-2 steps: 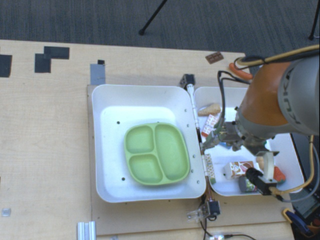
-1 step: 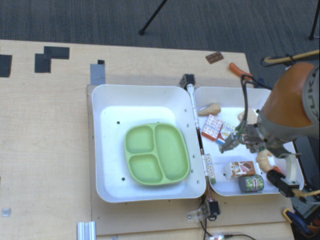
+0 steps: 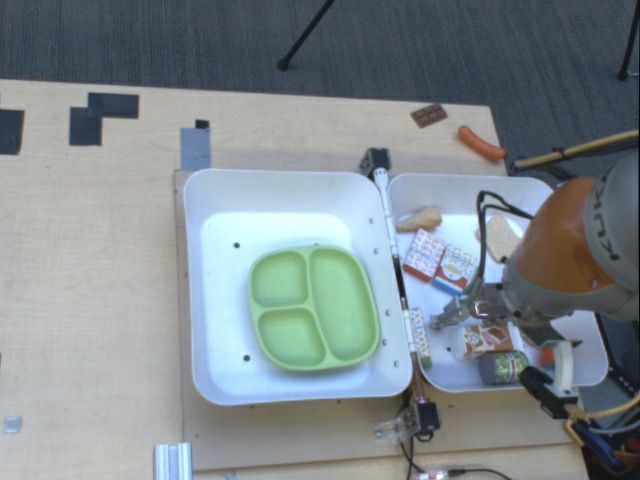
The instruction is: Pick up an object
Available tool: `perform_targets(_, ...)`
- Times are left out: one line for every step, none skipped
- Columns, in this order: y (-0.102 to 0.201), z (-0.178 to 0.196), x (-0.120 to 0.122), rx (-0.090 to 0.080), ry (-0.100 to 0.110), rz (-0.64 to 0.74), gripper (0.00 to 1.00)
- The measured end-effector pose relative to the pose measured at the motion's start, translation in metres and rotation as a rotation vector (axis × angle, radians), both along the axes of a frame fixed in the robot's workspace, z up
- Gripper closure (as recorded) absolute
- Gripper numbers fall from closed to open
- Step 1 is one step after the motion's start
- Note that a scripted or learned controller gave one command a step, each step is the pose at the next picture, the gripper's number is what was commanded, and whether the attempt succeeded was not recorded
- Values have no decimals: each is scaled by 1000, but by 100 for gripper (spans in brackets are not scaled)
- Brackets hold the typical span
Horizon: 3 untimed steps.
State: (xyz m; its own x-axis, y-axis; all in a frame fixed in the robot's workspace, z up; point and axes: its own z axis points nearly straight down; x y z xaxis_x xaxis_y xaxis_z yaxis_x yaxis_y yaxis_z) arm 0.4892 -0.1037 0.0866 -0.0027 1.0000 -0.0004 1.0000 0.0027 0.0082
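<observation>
Arm (image 3: 572,253): reaches in from the right, bent low over the right bin (image 3: 590,366). Tool (image 3: 458,313): fingers spread, pinching nothing, beside a packet (image 3: 490,339). Nearby: can (image 3: 503,368), 2 cartons (image 3: 438,258), bread roll (image 3: 418,219). Left bin (image 3: 215,298): 1 green tray (image 3: 313,307).

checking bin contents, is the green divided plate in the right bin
No, the green divided plate lies in the left bin.

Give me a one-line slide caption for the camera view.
End effector low in the right bin among small items; green divided plate in the left bin.
</observation>
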Motion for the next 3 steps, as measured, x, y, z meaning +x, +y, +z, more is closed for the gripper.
perform_targets(0,11,2,0,-5,0,100)
perform_targets(0,11,2,0,-5,0,0)
perform_targets(1,21,3,0,-7,2,100)
